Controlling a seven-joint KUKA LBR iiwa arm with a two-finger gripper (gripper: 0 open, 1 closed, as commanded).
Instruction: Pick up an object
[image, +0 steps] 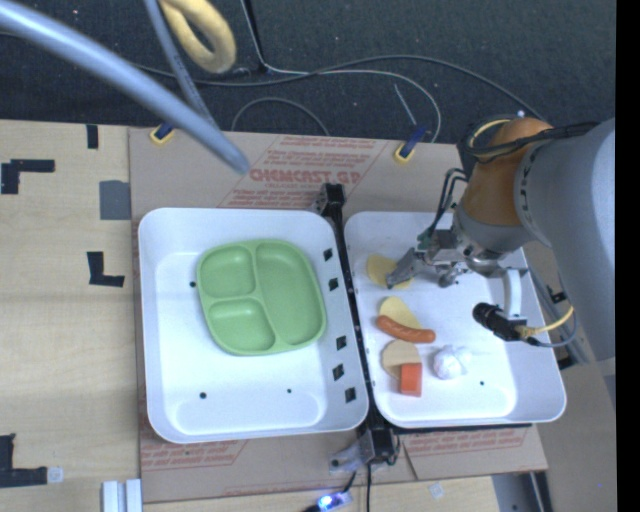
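Food pieces lie scattered in the right shallow white bin (540, 400), on the bench (60, 330). Uppermost among them is a pale yellow rounded slice (378, 268) near the bin's left wall; just below it sits a yellow wedge-shaped piece (396, 308), touching or nearly touching an orange-red sausage-shaped piece (405, 329) that lies at a slant. Under the sausage is a tan rounded slab (400, 355) with an orange-red block (411, 379) against its lower edge. A small white crumpled lump (447, 363) rests just to the right of those two.

The grey arm with its orange band (500, 190) comes in from the right, and the claw (408, 270) sits low over the upper part of the right bin, just beside the pale yellow slice. Its dark fingers (402, 272) point left toward that slice and look drawn close together; nothing can be seen between them.

The left shallow white bin (170, 400) holds a green plastic tray with three compartments (262, 296), lying flat near the bin's middle. Both bins touch along a dark centre divider (345, 300).
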